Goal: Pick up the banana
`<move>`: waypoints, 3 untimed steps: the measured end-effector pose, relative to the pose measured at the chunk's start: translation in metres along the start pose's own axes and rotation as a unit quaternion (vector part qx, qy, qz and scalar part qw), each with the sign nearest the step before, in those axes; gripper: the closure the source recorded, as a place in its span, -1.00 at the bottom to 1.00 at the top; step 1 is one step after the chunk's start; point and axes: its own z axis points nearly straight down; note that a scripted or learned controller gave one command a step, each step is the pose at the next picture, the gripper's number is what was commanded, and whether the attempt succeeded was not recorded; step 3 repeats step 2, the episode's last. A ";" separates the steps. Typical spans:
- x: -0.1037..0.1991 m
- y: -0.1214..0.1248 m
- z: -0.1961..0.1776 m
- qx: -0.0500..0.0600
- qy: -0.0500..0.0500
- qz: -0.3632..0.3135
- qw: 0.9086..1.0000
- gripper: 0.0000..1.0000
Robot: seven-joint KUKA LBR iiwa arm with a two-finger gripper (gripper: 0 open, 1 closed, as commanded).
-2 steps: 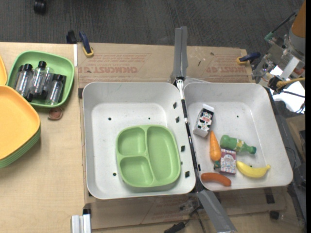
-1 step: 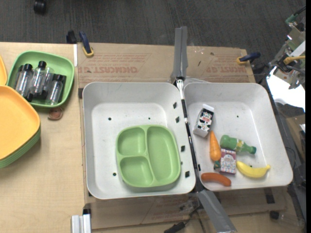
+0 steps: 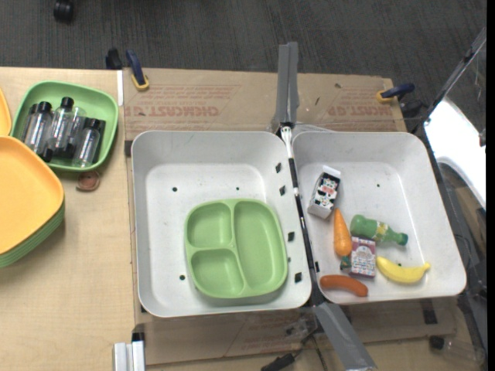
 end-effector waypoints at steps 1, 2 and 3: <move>0.056 0.018 0.070 0.000 0.000 -0.151 0.989 1.00; 0.074 0.021 0.135 0.000 0.000 -0.312 0.950 1.00; 0.074 0.021 0.135 0.000 0.000 -0.312 0.950 1.00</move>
